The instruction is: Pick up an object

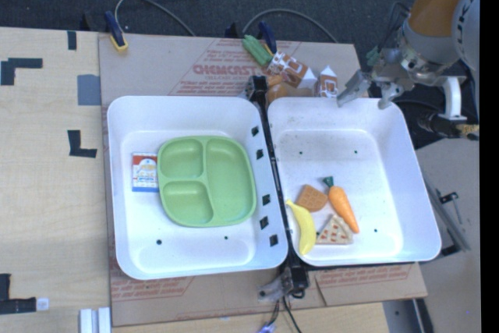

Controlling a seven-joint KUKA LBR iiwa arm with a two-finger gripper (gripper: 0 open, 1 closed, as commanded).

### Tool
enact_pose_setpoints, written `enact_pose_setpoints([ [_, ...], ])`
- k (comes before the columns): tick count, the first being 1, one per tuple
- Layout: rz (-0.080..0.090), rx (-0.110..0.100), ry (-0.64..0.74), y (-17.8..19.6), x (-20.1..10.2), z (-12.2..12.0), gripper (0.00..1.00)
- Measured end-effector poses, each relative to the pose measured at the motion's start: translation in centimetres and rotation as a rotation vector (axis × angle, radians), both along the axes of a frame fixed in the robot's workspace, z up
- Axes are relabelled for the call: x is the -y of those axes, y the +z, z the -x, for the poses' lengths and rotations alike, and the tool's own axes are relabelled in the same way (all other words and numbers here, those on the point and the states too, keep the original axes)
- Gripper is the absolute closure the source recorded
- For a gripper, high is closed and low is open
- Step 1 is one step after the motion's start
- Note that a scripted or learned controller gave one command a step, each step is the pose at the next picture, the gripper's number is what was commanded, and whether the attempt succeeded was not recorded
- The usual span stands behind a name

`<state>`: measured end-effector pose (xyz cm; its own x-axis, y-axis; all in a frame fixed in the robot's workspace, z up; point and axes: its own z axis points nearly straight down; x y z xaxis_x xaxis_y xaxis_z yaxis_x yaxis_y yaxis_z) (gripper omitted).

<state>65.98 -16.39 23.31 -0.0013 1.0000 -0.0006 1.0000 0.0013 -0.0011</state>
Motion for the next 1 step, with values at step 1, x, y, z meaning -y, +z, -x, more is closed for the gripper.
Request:
enact_pose_setpoints([
  [1,-0.001,-0.002,-0.001,-4.51,-1.75,8.36,0.0],
])
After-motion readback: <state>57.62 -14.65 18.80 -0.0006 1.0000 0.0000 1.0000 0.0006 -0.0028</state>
